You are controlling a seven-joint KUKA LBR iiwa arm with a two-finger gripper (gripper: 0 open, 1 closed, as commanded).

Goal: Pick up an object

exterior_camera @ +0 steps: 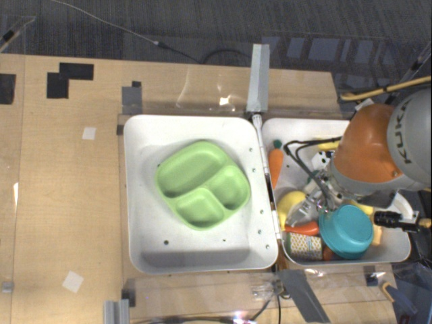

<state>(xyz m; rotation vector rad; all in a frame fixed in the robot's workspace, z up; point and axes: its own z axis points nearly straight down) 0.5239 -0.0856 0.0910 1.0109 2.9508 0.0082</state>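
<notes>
The grey arm with its orange band (368,150) is covering much of the right-hand shallow white bin (403,247), and the picture's right edge is cutting the arm off. Its gripper (316,204) is lying too blurred among cables to read. The round teal bowl (346,230) is hiding part of the yellow fruit-like object (291,202) and the patterned box (306,246) near the bin's front edge.

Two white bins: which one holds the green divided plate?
The left bin holds the green divided plate; the right bin holds a carrot, a teal cup and other small items.
</notes>
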